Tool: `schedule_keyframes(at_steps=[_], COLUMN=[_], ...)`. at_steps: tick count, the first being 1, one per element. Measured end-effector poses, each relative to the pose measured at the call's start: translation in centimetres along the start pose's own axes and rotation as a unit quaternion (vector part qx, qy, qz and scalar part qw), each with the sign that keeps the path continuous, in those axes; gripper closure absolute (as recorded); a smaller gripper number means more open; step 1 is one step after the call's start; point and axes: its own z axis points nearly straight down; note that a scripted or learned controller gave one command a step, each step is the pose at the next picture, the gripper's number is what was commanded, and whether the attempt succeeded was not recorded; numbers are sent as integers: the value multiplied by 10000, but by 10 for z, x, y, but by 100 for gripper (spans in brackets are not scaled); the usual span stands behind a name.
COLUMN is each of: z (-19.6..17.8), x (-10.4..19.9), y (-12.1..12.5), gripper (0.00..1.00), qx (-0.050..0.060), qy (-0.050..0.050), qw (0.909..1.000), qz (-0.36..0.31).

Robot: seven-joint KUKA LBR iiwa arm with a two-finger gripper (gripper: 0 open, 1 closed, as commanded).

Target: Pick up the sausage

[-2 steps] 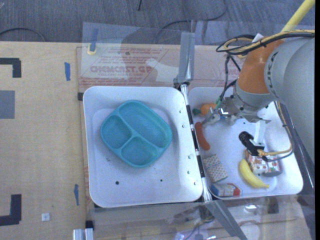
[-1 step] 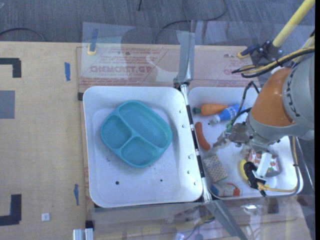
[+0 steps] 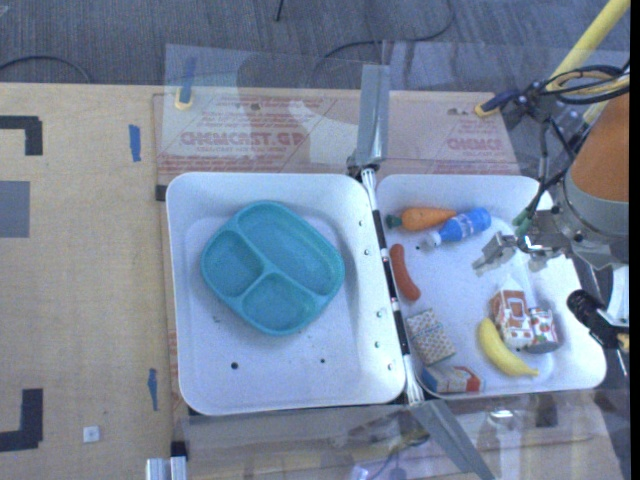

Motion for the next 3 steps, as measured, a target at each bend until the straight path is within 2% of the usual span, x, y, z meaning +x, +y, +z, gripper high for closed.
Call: schedule_keyframes(at_steps=[1,2,3], z=[-10,-10,73], x=[-1,-1,34], y=[1,1,38], gripper=[100,0,0], qx=[-17,-16,10], qy=[-7,-7,7], qw=[10000,10000,9999], qz=[6,7,-158])
